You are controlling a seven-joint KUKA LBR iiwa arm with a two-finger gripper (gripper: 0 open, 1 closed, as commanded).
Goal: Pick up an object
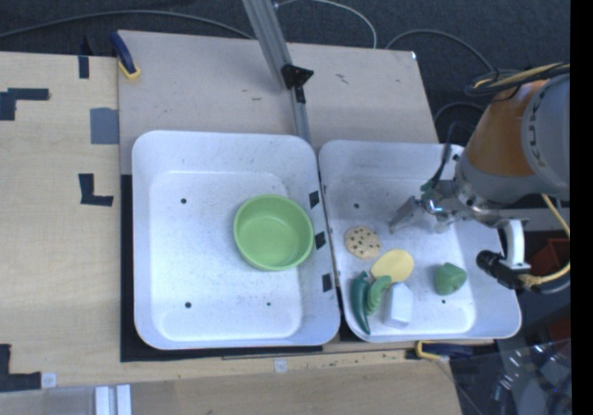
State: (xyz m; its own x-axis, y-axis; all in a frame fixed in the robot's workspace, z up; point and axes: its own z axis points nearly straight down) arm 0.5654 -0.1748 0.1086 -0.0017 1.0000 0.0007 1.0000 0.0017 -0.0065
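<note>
Over the right bin (482, 311), we see the gripper (408, 216) poised low above the white floor, its two grey fingers spread apart at the tips with nothing between them. The grey arm with its orange band (500, 140) reaches in from the right. The nearest candidate is the cookie (362, 241), a round tan disc lying flat just beside and below the fingertips, toward the bench's front edge and slightly left. With no long axis to it, any approach angle serves, we judge. Farther along the same line sit the yellow piece (394, 265), touching a green leafy item (368, 295) and a small white block (400, 305); a green lump (449, 278) lies apart on the right. In the left bin (157, 219), the green bowl (272, 232) sits well apart from the tool.
</note>
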